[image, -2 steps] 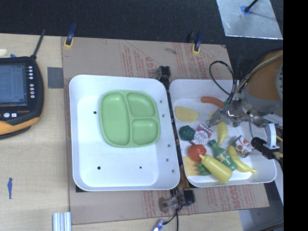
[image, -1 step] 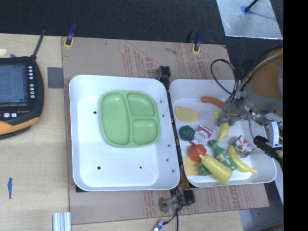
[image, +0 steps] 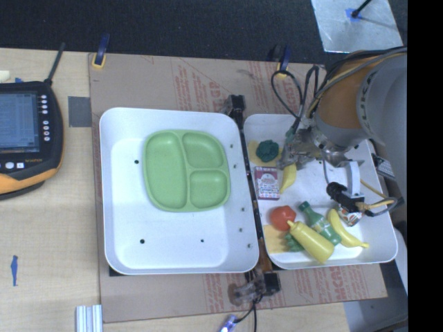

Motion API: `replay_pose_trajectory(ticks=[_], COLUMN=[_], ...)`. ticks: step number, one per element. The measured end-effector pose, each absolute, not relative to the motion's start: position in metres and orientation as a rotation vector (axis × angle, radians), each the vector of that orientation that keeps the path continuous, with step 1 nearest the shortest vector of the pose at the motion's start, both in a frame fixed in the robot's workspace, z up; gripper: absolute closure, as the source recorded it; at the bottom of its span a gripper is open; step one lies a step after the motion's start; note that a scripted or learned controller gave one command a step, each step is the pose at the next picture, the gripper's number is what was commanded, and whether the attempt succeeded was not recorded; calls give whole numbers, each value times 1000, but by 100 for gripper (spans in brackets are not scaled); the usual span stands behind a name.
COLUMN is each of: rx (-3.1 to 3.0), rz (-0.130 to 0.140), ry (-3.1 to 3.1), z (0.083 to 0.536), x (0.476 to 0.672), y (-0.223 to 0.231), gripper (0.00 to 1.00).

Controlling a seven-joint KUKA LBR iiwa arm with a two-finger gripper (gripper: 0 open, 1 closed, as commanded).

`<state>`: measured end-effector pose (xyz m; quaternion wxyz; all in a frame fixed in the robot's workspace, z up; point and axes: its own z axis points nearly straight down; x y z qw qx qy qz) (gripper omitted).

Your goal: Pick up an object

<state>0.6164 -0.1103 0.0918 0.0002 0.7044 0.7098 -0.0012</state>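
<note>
Camera view, arm [image: 360,102] reaching over right bin [image: 381,251]

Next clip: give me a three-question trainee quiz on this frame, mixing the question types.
1. True or false: the green divided plate lies in the left bin.
2. Which item lies beside the yellow bottle in the right bin? A) banana B) spoon C) cup
3. Fill in: the end effector hovers over the ____ bin.

Key: 1 true; 2 A; 3 right. The small red-and-white packet and the tomato also lie in the right bin.
</note>
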Motion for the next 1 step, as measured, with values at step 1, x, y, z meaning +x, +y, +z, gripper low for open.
replay_pose_trajectory(ticks=[1], rx=[2217], rz=[-1], ry=[2228], z=[193], x=[581], y=[-52], gripper=[100])
